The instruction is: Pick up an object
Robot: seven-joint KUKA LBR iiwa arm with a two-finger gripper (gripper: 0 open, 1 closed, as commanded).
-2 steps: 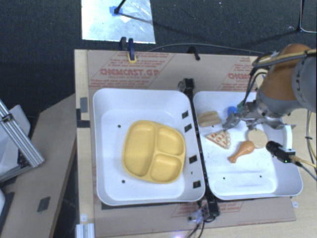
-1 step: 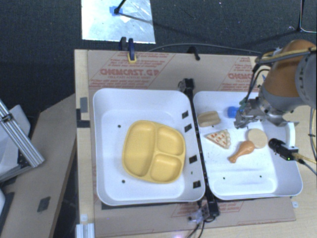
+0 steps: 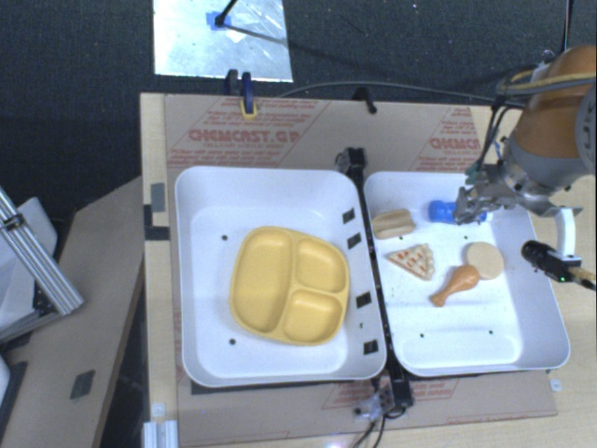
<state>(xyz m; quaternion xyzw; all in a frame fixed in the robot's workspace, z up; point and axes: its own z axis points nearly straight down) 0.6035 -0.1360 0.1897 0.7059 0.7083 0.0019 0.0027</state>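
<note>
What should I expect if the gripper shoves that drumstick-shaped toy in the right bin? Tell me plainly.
The drumstick looks like moulded plastic, so probably stiff and light. One end is bulbous and the other a thin handle, so a push would likely swing it around rather than slide it straight. It lies against the round beige piece, which may get nudged too.

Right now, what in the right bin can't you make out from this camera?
- End effector: finger state is too small and dark to read.
- Blue object: its right side is hidden behind the end effector, so shape and contact are unclear.
- Arm: cut off by the right edge.
- Pizza slice: toppings too small to identify.
</note>
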